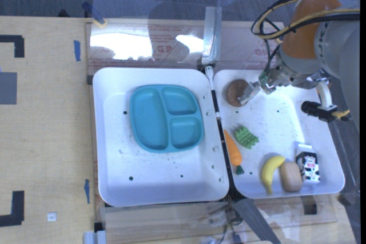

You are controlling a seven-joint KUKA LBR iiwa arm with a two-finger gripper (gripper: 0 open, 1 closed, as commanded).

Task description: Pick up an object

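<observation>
From the camera above the bench, the grey arm with the orange band reaches in from the right, and its two-finger gripper (250,93) sits low in the far left corner of the right white bin (320,186), right against a round brown object with a paler centre (234,91), which looks like the thing it is after. Whether the tool is clenched, released or grasping cannot be told here, since its tip overlaps the brown piece and the gap is not resolved. The likely trouble comes from that corner: the brown round sits close to the bin's rear wall and the divider between the bins, so the gripper may strike the rim or push the piece against the wall instead of closing round it; its rounded form could also roll or squirt sideways out of a pinch. The other things lie well apart from the gripper and seem at little risk of being disturbed. Counted, the right bin holds one brown round piece, one orange toy carrot (231,150) lying along the divider, one green leafy toy vegetable (246,136), one yellow banana (271,172), one tan oval potato-like piece (290,176) touching the banana, and one small white carton with black patches (308,164) near the right wall. The left white bin (108,140) holds one teal plastic plate with three compartments (166,118). Two bins, one arm.
</observation>
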